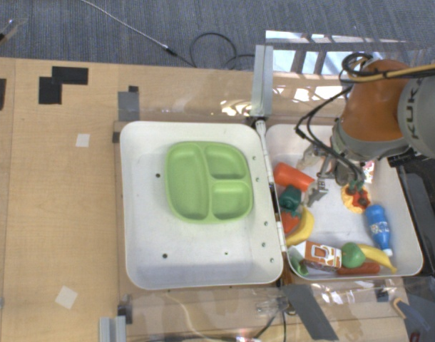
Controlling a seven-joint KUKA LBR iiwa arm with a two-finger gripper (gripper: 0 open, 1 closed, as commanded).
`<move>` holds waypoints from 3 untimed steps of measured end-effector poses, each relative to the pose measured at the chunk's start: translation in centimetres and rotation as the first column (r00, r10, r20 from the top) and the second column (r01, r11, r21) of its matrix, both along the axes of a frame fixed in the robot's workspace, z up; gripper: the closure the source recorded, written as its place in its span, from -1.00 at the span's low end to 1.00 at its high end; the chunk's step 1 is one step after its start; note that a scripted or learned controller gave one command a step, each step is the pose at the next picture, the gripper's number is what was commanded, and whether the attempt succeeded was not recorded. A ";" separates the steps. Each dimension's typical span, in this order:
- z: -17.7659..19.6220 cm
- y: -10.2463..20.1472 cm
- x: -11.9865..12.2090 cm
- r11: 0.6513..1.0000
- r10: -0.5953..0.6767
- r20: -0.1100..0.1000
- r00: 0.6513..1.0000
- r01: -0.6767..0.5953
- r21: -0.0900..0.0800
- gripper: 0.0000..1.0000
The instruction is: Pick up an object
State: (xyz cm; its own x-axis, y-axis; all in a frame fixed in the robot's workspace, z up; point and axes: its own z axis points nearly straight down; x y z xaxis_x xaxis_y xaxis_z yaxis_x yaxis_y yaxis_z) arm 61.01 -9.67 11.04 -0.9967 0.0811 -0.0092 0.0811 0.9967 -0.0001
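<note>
Hand [330, 180] hangs low in the right bin [411, 258], fingers apparently parted and empty, though the view is poor. Nearest the hand lies an orange carrot [293, 176], just left. Approach step; next, descend squarely over one object, then close.

The right bin [410, 223] holds a scatter of toy foods: an orange carrot-like piece [294, 176] lies slanted near the left wall, just above a dark green piece [290, 199] and a curved yellow banana [302, 228]. A blue bottle [379, 228] lies slanted toward the right side, below a small yellow-orange toy [356, 201]. Along the front edge sit a brown and white carton [321, 255], a green pepper-like piece [353, 255] and another yellow piece [379, 258].
</note>
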 end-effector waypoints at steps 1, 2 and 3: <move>-2.0 0.6 -4.6 0.998 -0.057 0.014 0.998 0.057 -0.010 -1.00; -2.1 -1.4 -8.2 0.996 -0.089 0.011 0.996 0.089 0.001 -1.00; -2.3 -2.1 -0.1 0.973 -0.231 0.004 0.973 0.231 0.003 -1.00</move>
State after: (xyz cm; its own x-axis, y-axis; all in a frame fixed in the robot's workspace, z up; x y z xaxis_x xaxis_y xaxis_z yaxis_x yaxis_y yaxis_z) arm 60.96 -11.74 8.79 -0.9508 0.3096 -0.0132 0.3096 0.9509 0.0034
